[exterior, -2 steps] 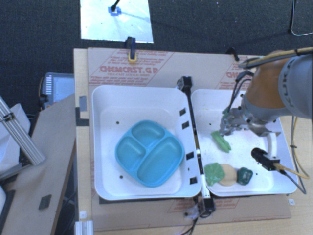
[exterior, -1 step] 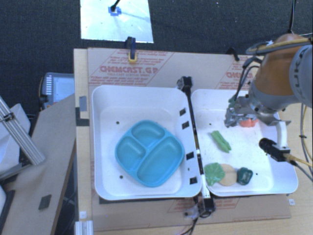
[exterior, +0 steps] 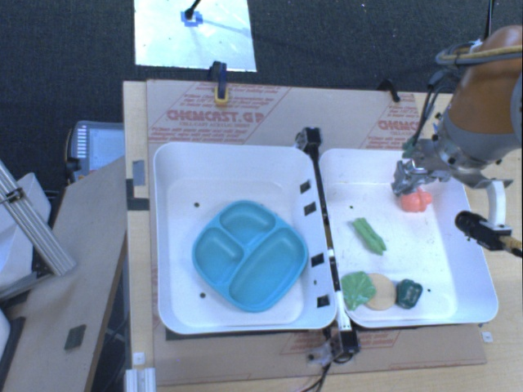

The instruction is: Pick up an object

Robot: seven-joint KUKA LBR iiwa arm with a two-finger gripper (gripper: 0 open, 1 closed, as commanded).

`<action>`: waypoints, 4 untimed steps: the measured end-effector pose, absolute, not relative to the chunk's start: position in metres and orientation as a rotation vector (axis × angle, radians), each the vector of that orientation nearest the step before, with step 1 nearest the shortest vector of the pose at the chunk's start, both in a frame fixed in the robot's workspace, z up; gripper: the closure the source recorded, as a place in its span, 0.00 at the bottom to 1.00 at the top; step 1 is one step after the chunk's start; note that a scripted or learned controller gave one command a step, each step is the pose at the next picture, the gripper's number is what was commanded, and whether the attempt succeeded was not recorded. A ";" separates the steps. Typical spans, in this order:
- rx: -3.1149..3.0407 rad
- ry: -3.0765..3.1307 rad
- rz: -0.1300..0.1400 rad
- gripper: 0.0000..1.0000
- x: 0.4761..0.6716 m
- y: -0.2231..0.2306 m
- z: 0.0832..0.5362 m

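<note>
red "chemcast gp" lettering runs across the brown board [exterior: 245,109] behind the bins, repeating partly at right.

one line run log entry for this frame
end effector: over right bin, at orange-pink object | grasp: unconfirmed | left bin: blue divided plate

— Where is the arm [exterior: 489,80] now?
— It reaches in from the right, its orange band at the upper right corner with the grey wrist below it, sloping down toward the left.
— And the gripper [exterior: 408,182]?
— Low, at the end of the wrist, pointing downward. The metal tip is small and blurred, so its state can't be read.
</note>
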State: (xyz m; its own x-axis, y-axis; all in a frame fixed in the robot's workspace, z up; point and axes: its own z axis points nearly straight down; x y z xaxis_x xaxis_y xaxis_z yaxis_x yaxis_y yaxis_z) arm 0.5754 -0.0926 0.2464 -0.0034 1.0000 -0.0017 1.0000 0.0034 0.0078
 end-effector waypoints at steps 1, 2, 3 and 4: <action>2.213 2.222 0.006 1.00 0.577 -0.093 0.288; 2.213 2.231 0.002 1.00 0.565 -0.048 0.271; 2.212 2.233 0.003 1.00 0.559 0.001 0.253; 2.212 2.233 0.002 1.00 0.540 0.049 0.249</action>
